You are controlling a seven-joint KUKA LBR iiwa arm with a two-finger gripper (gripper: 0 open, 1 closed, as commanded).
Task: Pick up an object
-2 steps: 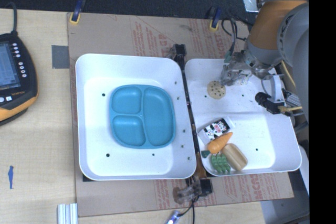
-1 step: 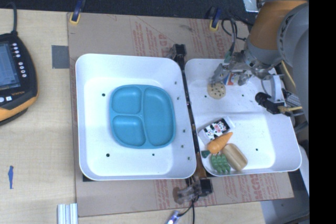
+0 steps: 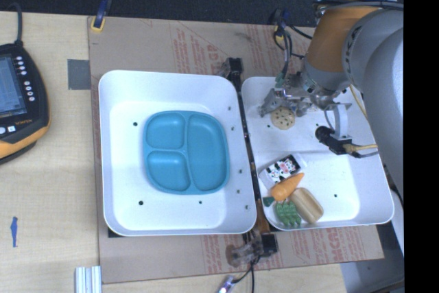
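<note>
Cookie (image 3: pixel 282 119): a small round tan biscuit with dark specks, lying on the floor of the right bin, toward its far left part, directly under the claw.
Claw (image 3: pixel 280 106): metal fingers low over the right bin, just above and touching or nearly touching the cookie's far edge; the tips blur together against the cookie, so I cannot tell how far open they are or whether they have hold of anything.
Arm (image 3: pixel 343 31): grey, with an orange band, coming in from the right over the far side of the right bin.
Right bin (image 3: pixel 357 209): shallow and white, holding the cookie and the other small things.
Carrot (image 3: pixel 288 186): orange, lying aslant near the bin's near left corner, well apart from the cookie.
Card (image 3: pixel 282 167): small, black and white, just beyond the carrot.
Bread roll (image 3: pixel 308 205): tan, beside the carrot on the near side.
Green piece (image 3: pixel 289 214): knobbly, touching the roll's left side.
Left bin (image 3: pixel 116 147): white, beside the right bin.
Blue plate (image 3: pixel 186 151): three compartments, in the middle of the left bin.
</note>
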